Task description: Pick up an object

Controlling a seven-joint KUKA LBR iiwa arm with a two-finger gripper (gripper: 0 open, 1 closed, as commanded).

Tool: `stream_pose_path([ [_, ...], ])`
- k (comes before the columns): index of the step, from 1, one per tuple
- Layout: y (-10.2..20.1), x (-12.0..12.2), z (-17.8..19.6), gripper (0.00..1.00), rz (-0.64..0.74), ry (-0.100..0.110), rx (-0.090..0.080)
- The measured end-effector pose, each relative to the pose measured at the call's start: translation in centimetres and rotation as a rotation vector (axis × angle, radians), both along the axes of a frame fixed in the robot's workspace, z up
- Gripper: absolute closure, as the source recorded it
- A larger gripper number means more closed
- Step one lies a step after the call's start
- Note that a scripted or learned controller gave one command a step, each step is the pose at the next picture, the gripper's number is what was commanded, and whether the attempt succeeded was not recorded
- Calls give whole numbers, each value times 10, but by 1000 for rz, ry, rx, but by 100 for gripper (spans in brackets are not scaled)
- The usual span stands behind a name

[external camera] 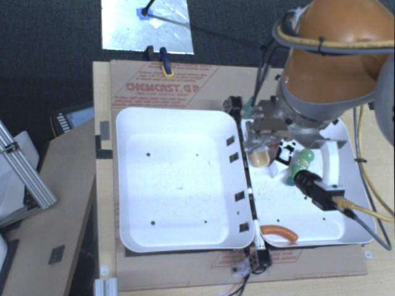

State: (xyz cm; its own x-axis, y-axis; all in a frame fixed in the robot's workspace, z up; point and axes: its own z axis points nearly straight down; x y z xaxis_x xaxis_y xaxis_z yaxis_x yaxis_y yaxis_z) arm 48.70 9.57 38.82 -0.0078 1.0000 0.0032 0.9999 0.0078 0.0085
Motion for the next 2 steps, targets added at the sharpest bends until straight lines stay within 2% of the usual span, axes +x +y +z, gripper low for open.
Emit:
stream_pose_path([
  [1, 10, 0, 76, 100, -2, -2, 0],
  [2, 54, 87, -2, 100, 0, 11, -4],
])
